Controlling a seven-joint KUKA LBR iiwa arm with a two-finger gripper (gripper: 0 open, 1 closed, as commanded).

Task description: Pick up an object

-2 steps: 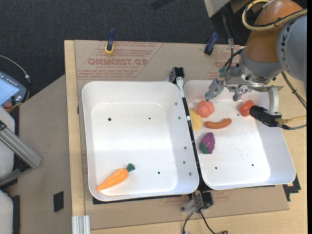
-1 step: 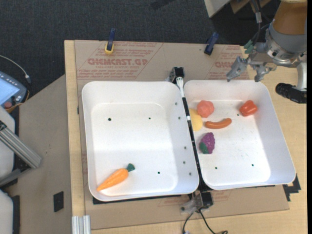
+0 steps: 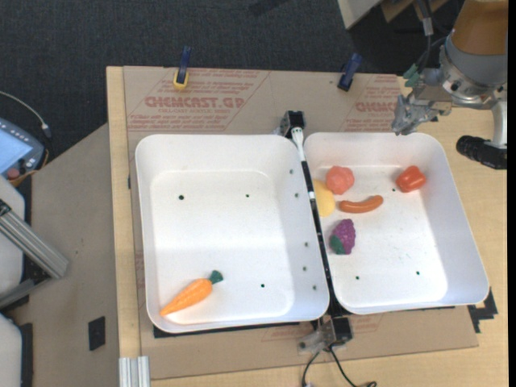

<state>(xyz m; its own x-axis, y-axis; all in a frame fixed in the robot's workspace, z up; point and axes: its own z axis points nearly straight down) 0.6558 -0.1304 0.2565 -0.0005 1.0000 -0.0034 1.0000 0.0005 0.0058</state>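
Dark carpet surrounds my bench (image 3: 242, 95), where two white bins sit side by side. My gripper (image 3: 411, 118) hovers at the far rim of the right bin (image 3: 451, 248); from this view I cannot tell how it is set. Nearest it, just toward me inside the bin, lies the red pepper (image 3: 410, 179), with open floor on its near side. Farther left sit a pink tomato (image 3: 339, 179), a sausage (image 3: 360, 205) lying across the bin, and purple grapes (image 3: 343, 236). A carrot (image 3: 191, 293) lies well apart in the left bin (image 3: 161, 184).
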